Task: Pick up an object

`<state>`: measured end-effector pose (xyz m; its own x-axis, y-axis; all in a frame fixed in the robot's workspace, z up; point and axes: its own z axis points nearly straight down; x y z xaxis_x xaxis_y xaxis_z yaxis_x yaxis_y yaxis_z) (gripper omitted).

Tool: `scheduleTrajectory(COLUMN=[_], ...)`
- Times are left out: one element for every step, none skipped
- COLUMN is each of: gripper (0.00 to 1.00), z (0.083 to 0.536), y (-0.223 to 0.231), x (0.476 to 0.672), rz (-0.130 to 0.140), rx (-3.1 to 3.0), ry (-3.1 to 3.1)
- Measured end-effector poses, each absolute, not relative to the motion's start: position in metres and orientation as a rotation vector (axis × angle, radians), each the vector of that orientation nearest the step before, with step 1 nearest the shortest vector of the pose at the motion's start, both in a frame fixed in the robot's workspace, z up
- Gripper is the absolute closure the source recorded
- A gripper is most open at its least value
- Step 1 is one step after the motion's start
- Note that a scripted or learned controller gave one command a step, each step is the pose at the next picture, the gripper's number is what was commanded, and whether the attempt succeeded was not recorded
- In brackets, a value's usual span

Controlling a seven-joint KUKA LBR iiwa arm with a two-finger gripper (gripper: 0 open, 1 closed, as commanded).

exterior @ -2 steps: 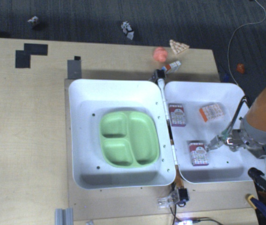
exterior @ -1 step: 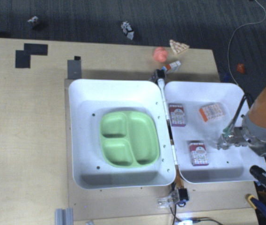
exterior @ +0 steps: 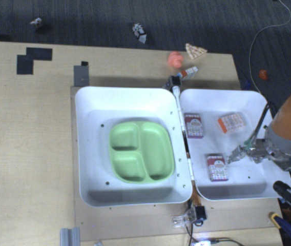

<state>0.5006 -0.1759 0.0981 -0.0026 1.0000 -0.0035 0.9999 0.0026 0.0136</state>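
Note:
The right bin (exterior: 253, 186) holds three small packets. A red-and-white packet (exterior: 193, 125) lies by its left wall. An orange-and-clear packet (exterior: 231, 122) lies further back, near the middle. A second red packet (exterior: 216, 167) lies towards the front. My gripper (exterior: 236, 155) reaches in from the right and hangs low over the bin floor. It is just right of the front red packet and in front of the orange one. Nothing shows in its grasp.
A green divided plate (exterior: 141, 150) lies in the left bin (exterior: 86, 137). Behind the bins, a pink ball (exterior: 175, 59), a tan wedge (exterior: 195, 50) and a small tube (exterior: 189, 73) rest on the bench. Cables and a clip (exterior: 192, 218) sit at the front edge.

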Motion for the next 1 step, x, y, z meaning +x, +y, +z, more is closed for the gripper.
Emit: scheduleTrajectory(gripper=[0.0], z=[0.0876], y=[-0.1212], x=[0.49], rz=[0.009], rx=[2.21], ry=[2.215])
